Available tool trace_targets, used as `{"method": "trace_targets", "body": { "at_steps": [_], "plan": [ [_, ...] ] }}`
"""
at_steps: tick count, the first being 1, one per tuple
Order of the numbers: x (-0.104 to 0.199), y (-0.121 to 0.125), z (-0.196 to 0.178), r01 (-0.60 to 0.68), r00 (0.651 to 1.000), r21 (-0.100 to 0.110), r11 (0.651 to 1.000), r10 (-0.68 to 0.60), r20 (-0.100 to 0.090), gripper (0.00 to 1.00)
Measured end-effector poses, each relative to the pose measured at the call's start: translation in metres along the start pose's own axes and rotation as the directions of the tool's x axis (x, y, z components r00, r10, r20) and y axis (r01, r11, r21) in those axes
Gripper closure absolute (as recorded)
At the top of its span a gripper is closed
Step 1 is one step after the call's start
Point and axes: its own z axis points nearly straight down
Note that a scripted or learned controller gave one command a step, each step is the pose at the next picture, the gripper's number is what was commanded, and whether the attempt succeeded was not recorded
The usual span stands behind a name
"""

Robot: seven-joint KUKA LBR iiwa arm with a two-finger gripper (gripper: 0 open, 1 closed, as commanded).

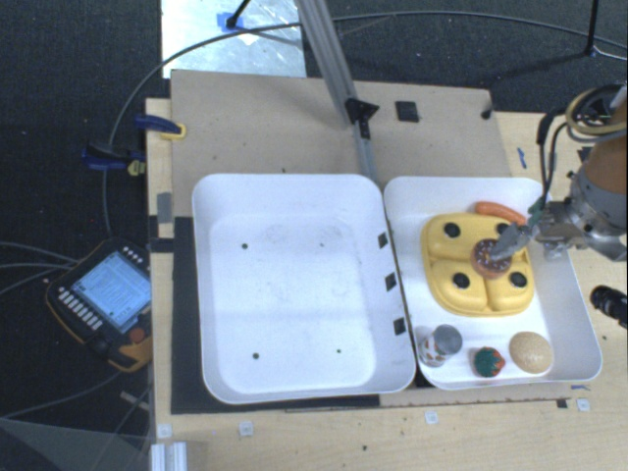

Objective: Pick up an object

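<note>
Reaching in from the right, the hand (502,243) sits low over the yellow block (478,265) in the right bin (579,337), apparently to grasp a small brownish ring (486,255), though its grip is unclear.

The arm reaches in from the right — end effector (502,244) angled down-left.

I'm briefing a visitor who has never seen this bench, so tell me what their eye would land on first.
The big yellow block with dark round holes stands out first, lying in the right bin with the gripper low over its middle. Next come the small things along that bin's near edge: a tan egg-shaped ball, a green and red piece and a grey-capped item. An orange carrot-like piece lies behind the block.
</note>
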Motion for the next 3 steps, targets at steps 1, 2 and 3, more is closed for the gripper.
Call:
{"method": "trace_targets", "body": {
  "at_steps": [1,2,3],
  "plan": [
    [0.003,0.004,0.043,0.000,1.000,0.000,1.000,0.000,0.000,0.00],
    [0.004,0.006,0.085,-0.001,1.000,0.000,1.000,0.001,0.000,0.00],
    [0.003,0.007,0.071,-0.001,1.000,-0.007,1.000,0.001,0.001,1.00]
  ]
}}
